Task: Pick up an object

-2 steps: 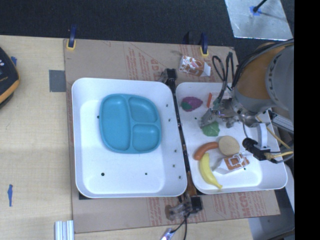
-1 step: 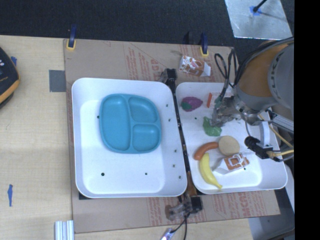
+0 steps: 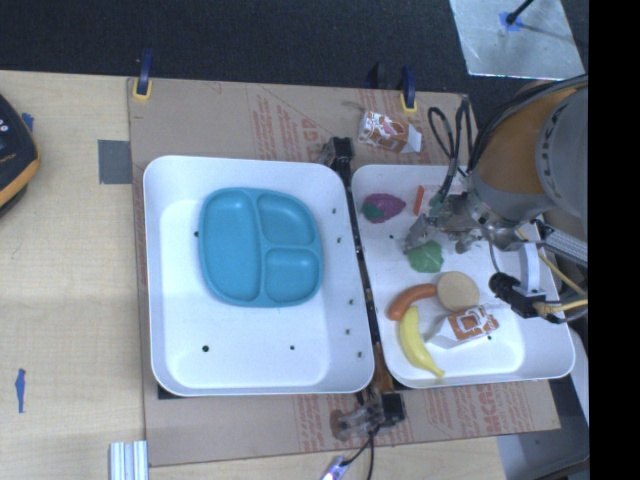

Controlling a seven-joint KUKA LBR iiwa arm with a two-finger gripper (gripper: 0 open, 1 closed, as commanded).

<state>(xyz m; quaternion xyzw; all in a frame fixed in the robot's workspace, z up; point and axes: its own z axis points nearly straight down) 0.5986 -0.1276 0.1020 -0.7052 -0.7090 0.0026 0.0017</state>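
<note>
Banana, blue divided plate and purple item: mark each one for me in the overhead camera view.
banana [image 3: 413, 343], camera view, middle of its yellow body in the right bin.
blue divided plate [image 3: 262, 247], camera view, its central ridge, left bin.
purple item [image 3: 383, 207], camera view, its centre, right bin's far end.

— Arm [image 3: 535, 158]?
— Grey, orange band above wrist; enters from right edge, reaching over right bin's [image 3: 560, 353] upper right part.
— Wrist?
— Angled down and leftward, cables looped above.
— Gripper [image 3: 425, 230]?
— Low over bin's upper middle, pointing toward its left wall. Finger state unreadable.
</note>
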